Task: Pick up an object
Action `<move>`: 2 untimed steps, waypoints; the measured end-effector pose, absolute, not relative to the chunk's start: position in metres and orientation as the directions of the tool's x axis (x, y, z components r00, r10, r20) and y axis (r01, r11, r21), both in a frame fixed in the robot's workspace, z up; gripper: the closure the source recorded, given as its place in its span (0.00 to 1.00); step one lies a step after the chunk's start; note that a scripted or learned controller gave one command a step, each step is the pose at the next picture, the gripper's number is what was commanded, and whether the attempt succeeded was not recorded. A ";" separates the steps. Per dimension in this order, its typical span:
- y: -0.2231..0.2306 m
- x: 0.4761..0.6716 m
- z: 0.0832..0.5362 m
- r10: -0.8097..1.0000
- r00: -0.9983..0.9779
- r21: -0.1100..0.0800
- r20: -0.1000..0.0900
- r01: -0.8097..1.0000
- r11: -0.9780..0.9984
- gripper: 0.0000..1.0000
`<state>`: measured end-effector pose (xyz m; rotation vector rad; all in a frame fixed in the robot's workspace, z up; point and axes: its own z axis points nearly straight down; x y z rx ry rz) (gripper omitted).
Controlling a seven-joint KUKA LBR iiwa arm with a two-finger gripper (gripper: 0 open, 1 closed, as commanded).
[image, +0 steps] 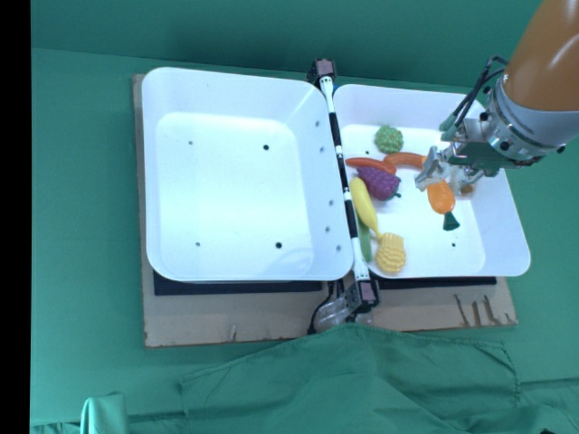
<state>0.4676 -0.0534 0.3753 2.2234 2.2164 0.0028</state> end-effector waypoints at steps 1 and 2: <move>-0.042 0.468 0.363 1.000 0.002 0.002 0.000 1.000 -0.002 1.00; -0.047 0.468 0.372 1.000 0.003 0.005 -0.001 1.000 -0.003 1.00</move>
